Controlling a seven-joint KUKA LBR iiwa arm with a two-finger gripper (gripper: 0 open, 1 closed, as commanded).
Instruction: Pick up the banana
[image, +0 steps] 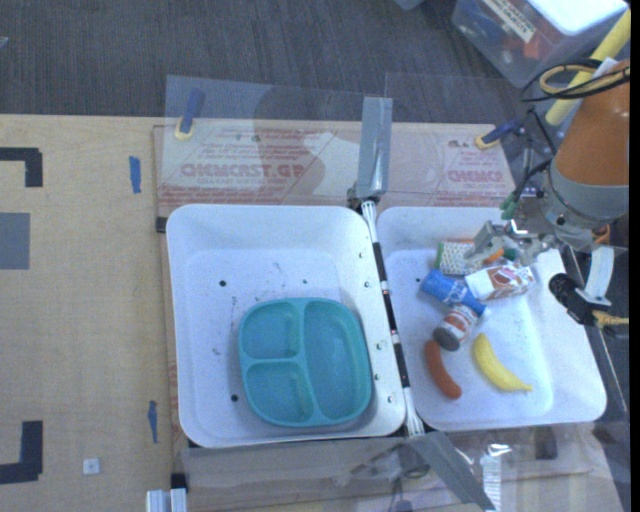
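Gripper over the right bin's far side, banana not yet picked.

Your gripper (512, 240) hangs beyond the carton (500, 282), fingers spread and holding nothing. The banana (497, 364) lies nearer you than the carton, just beside the sausage (443, 369), free to grasp from above.

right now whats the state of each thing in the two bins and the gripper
banana: lying flat on the right bin floor, untouched
hot dog: lying flat, left of the banana
small bottle: on its side
blue can: on its side
white packet: lying tilted beside the can
teal divided tray: right way up in the left bin
gripper: above the right bin's far end, holding nothing visible
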